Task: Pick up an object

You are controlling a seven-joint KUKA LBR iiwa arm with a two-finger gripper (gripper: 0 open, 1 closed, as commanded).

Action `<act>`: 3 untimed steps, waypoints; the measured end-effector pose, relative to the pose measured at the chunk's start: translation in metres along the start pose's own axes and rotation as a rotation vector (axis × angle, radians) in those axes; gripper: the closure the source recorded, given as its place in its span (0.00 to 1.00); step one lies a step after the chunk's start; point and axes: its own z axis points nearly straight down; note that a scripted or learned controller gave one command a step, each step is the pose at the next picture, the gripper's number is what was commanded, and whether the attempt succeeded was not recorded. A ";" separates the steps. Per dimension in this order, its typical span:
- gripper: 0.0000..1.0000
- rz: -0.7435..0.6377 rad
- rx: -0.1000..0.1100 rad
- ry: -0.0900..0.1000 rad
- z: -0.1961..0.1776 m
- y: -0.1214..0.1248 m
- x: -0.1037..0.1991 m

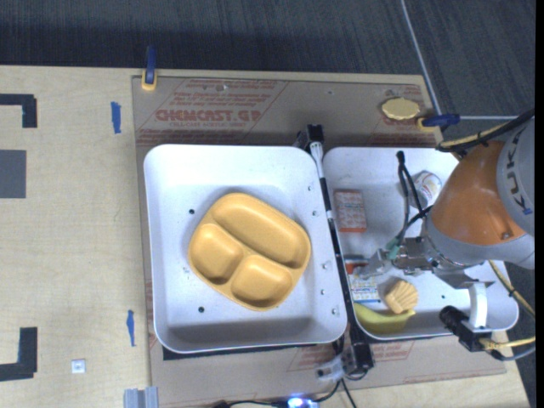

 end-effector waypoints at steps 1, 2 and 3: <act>0.00 -0.001 0.007 0.002 0.011 -0.002 -0.002; 1.00 -0.002 0.002 0.003 0.000 0.000 -0.001; 1.00 0.001 0.016 -0.003 0.014 -0.006 -0.077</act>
